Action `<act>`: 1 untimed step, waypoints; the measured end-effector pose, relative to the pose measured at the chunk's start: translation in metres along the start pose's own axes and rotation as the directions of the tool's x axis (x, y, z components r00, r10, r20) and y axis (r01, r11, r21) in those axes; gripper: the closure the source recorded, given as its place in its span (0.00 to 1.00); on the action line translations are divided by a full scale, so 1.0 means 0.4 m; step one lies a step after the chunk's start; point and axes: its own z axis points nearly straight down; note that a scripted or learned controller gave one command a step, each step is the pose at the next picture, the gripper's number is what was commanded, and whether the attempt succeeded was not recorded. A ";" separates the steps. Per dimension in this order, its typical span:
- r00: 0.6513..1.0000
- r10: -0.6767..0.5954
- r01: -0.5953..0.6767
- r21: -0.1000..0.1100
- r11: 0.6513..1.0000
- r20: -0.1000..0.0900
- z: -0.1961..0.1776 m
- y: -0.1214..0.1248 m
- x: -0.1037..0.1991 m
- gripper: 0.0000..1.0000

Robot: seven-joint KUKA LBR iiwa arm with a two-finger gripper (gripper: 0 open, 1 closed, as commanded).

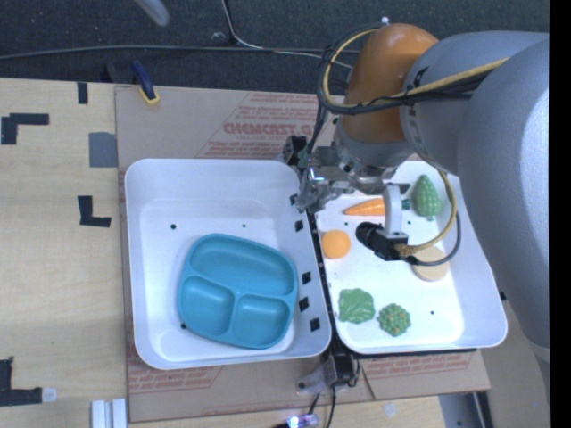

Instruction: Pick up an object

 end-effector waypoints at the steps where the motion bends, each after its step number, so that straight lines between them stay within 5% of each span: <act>1: 1.000 0.000 0.000 -0.003 1.000 0.000 -0.038 0.014 0.135 1.00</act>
